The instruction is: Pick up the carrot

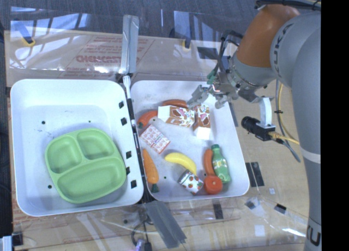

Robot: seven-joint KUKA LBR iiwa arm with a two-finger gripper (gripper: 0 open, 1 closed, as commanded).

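While carrot point(150, 167) lies in right bin point(232, 151) | left bin point(22, 135): green tray point(84, 165) | fingers point(203, 95) apart

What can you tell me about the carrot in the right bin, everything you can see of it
The carrot is a small orange toy, smooth like plastic, with a dark green stub at its near end. It lies flat on the floor of the right bin, lengthwise against the bin's left wall, its tapered tip pointing toward the far side. A pink checkered packet sits just beyond its tip and a banana lies to its right, apart from it. The gripper is across the bin, away from it.
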